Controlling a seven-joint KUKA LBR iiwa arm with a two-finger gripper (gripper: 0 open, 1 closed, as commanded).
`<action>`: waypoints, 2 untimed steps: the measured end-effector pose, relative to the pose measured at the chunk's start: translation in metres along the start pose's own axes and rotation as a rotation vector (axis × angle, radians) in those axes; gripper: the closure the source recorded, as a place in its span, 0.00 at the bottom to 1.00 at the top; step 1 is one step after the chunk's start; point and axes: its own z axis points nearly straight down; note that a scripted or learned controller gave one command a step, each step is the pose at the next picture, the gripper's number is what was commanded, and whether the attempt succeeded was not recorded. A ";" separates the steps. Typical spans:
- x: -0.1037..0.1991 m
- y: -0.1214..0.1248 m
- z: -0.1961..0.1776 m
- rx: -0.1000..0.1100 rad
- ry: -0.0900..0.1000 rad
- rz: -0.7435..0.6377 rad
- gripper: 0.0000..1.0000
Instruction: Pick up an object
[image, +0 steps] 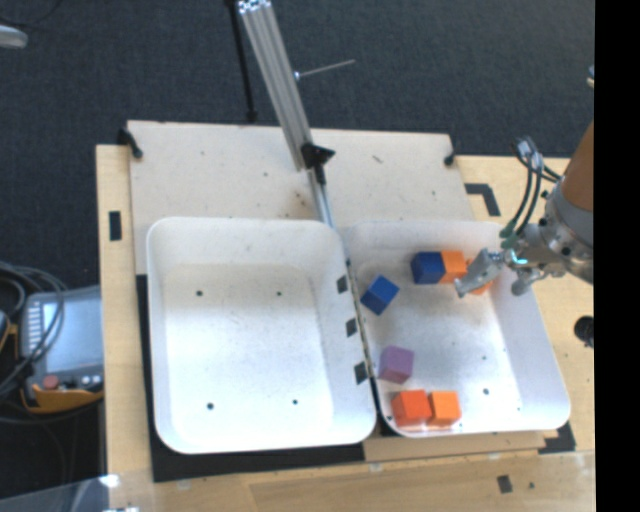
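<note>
My gripper (496, 282) hangs over the upper right part of the right bin (530, 350), fingers spread apart and nothing between them, so it is open. Its left finger (472, 282) overlaps an orange block (454, 264), which sits beside a dark blue block (427, 267). Another blue block (379, 294) lies near the divider between the bins. A purple block (397, 363) rests lower down. Two orange blocks (410, 406) (444, 406) sit side by side at the bin's front wall.
The left bin (160, 240) stands beside the right one. A slanted metal pole (285, 90) rises from behind the bins. A screened device with cables (60, 340) sits off the bench's left edge.
</note>
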 end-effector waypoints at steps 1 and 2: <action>0.000 0.000 0.000 -0.001 0.000 0.003 0.00; 0.002 -0.009 0.055 0.004 -0.002 0.005 0.00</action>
